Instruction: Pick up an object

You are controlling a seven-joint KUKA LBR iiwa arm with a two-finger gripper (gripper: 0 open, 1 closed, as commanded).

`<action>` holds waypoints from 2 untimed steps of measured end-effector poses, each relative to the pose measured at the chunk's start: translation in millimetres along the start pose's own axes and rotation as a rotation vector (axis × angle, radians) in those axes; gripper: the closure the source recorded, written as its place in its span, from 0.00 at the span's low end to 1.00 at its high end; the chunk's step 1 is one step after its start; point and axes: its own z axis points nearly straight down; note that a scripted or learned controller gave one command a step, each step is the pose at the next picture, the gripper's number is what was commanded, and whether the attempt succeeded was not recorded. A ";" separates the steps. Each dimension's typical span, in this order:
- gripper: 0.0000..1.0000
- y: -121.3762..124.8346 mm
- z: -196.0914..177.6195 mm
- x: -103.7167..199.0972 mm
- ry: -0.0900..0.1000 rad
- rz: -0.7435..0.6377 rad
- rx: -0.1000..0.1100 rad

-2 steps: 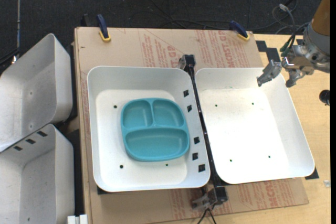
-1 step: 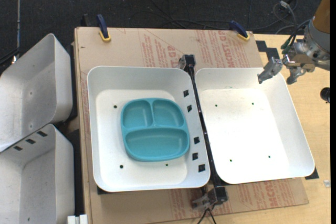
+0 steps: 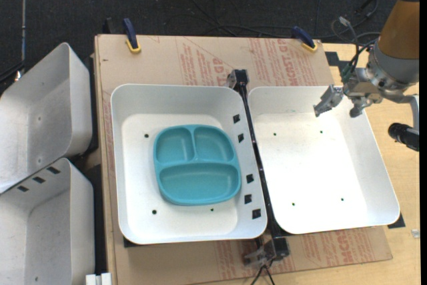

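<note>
My arm (image 3: 399,23) is cut off at the top right edge, so only the orange band and the wrist show. Red print on the cardboard sheet (image 3: 200,57) under the bins reads upside down and I can't read it. My hand (image 3: 340,103) sits over the upper right corner of the right bin (image 3: 333,203), fingers spread apart, nothing between them, and I can't tell whether they touch the bin. The teal divided plate (image 3: 197,165) lies flat in the middle of the left bin (image 3: 133,110), well apart from my hand. Two more white bins (image 3: 40,117) at the left, partly out of frame. Blue-yellow clamps (image 3: 131,35) hold the surface's far edge
</note>
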 end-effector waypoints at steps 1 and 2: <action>0.00 -2.4 62.9 4.2 0.000 0.005 0.001; 0.00 0.5 119.0 -5.0 0.000 0.006 -0.001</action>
